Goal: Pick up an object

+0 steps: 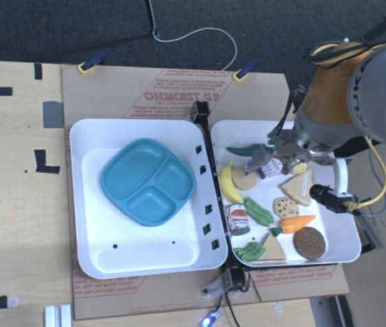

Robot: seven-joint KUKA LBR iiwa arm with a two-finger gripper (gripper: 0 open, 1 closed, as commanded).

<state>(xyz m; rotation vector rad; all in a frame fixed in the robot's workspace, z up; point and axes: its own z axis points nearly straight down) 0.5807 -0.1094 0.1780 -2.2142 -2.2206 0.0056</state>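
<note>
While I watched from above, the pincer (264,161) sat low over the far-left part of the right bin (346,254), and I could not tell whether it was spread or pressed together. Food toys crowded that bin: a banana (229,182) ran along its left wall, a green pepper (246,149) lay just beyond the pincer, and a small can (238,219) stood near the left edge. A carrot (297,223), a cookie (285,206) and a brown round patty (309,242) lay toward the near right, close together, with a cheese wedge (297,188) just beside the arm (336,94). Little bare floor remained between them. The left bin (84,182) held a blue divided plate (149,181) set toward its far side, with open white floor along the near edge. Both bins rested on the desk (16,203).
</note>
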